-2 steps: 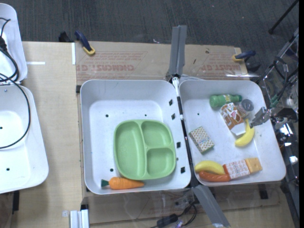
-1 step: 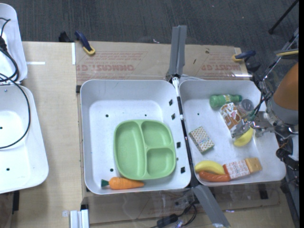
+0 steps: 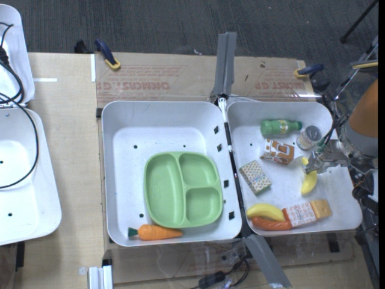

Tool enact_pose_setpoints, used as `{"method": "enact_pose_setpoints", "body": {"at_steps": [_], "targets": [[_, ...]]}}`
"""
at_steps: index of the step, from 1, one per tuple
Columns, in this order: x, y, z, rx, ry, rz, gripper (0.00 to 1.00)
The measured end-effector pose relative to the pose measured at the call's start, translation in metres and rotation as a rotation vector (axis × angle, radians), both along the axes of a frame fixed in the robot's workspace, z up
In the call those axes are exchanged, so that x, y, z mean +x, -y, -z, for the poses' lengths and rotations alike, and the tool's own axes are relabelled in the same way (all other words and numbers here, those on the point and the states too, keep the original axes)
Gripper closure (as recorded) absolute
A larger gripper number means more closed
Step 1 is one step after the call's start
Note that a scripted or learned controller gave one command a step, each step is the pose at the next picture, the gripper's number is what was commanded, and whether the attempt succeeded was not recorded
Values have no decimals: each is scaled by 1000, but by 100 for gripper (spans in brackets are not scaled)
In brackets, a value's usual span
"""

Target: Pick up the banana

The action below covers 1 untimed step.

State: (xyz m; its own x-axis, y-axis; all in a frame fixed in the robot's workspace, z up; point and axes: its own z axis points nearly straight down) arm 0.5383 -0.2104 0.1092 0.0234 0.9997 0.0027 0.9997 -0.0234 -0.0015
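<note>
Bench (image 3: 66, 77): light wood top with a brown cardboard sheet (image 3: 180, 77) laid along its far side. Left bin (image 3: 120, 131) and right bin (image 3: 240, 125) sit side by side, inner walls touching at centre. Arm (image 3: 361, 125) enters from the right edge of the view, with the orange band showing above the right bin's right wall. Left bin holds a green divided plate (image 3: 183, 188), three compartments, lying flat near the bin's middle and near side. Just below it, an orange carrot (image 3: 157, 233) lies along the near wall, leafy end to the left. In the right bin, from larger to smaller: an orange-and-tan wafer pack (image 3: 307, 213) near the near wall. Beside it, a red sausage-shaped piece (image 3: 271, 224) with a yellow curved fruit piece (image 3: 264, 211) lying against its top edge. A green bottle (image 3: 280, 127) lies on its side near the far wall. An orange-and-white carton (image 3: 278, 152) sits below the bottle. A small patterned box (image 3: 255, 177) lies tilted, left of centre. A small round can (image 3: 310, 136) sits right of the bottle. Banana (image 3: 308, 183): right half of the right bin, lying roughly end-on toward the near wall, apart from the other items. Gripper (image 3: 317, 163) sits directly over the banana's far end, at or just above it. How far open it is cannot be told from this view, nor whether it has hold of the banana.
</note>
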Motion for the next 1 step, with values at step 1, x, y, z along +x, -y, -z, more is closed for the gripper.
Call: {"method": "enact_pose_setpoints", "body": {"at_steps": [1], "targets": [[30, -55, -105, -4, -2, 128, 100]]}}
